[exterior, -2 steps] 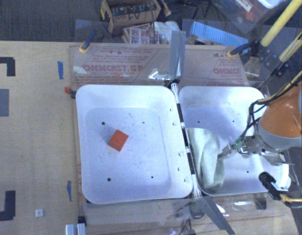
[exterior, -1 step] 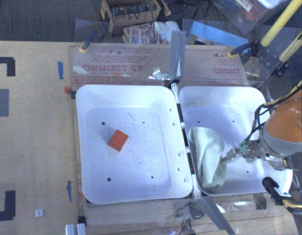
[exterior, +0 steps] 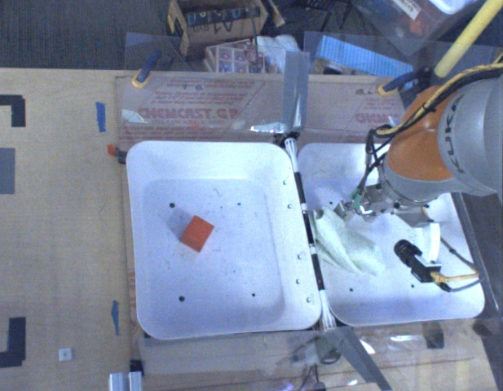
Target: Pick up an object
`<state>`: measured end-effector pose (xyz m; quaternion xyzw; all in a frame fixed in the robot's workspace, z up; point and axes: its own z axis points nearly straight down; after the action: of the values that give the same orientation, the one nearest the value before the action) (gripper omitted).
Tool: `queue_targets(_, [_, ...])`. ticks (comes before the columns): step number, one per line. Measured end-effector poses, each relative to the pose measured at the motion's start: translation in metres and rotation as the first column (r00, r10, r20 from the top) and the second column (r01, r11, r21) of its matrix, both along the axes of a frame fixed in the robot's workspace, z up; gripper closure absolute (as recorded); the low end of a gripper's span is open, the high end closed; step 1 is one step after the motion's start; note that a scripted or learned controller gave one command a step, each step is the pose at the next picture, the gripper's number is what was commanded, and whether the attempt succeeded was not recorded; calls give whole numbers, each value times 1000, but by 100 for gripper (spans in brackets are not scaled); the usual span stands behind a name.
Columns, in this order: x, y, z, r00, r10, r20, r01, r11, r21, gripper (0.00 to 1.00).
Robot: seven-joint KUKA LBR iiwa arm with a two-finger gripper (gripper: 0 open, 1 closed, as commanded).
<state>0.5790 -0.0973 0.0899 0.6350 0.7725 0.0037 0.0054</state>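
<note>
Trouble here, as we judge it, lies in what the arm point(exterior: 447, 137) is hovering over. It reaches in from three o'clock and its wrist hangs above the right bin point(exterior: 471, 300), where a pale cloth point(exterior: 345, 247) lies crumpled against the bin's nine o'clock wall. The gripper point(exterior: 355, 206) sits at the cloth's upper end, toward twelve o'clock of it, but metal and wrist parts blur together there and we cannot tell how the claw is set, nor whether it touches the cloth.

The other candidate, an orange cube point(exterior: 197, 234), rests alone in the left bin point(exterior: 153, 165), near that bin's centre and slightly toward nine o'clock, well apart from the gripper.

We see three risks. The cloth is limp and thin, so a pinch may catch only a fold that slips out on the lift, or nothing at all. It lies close to the wall between the bins, so a descent there could strike the rim. And a black fitting point(exterior: 410, 255) with a yellow cable point(exterior: 455, 281) hangs at five o'clock of the wrist, low enough to perhaps snag the cloth.
</note>
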Motion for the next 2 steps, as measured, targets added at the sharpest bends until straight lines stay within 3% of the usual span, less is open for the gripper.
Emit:
queue_targets(1, [-29,-3,0,996,-85,-3,85,996,2,0])
queue_targets(2, [-28,-3,11,996,-86,1,86,996,3,100])
